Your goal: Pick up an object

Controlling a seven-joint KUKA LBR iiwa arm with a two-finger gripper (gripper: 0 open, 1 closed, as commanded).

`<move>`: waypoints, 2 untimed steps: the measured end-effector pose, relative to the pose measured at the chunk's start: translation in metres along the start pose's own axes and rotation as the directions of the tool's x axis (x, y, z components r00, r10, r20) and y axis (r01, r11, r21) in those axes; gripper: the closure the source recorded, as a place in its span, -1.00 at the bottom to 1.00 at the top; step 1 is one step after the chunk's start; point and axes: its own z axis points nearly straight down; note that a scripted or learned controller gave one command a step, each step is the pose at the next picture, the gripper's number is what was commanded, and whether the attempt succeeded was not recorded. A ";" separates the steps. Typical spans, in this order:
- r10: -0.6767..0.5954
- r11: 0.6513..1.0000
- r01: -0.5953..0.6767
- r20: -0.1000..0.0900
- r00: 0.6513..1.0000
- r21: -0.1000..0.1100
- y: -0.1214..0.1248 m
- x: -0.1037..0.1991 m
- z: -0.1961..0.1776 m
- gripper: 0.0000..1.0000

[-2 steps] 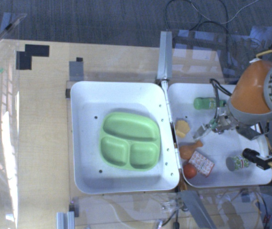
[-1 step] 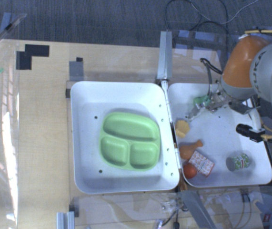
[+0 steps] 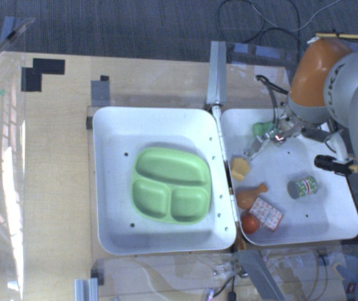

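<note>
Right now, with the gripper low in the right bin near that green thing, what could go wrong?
1. The gripper sits beside the small green object near the right bin's back wall; a grasp may only push it against the wall.
2. The tomato, patterned box and orange piece are crowded together, so picking one cleanly looks hard.

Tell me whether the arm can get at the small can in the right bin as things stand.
Probably yes. The can lies on its side on open bin floor, apart from the carton and tomato. The pincer hovers further back over the right bin, with nothing between them.
</note>
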 end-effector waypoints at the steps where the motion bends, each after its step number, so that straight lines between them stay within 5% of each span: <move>1: -0.085 0.996 0.085 -0.007 0.996 0.001 -0.004 -0.007 0.000 -1.00; 2: -0.037 0.998 0.038 0.017 0.999 -0.054 -0.032 -0.074 0.000 -1.00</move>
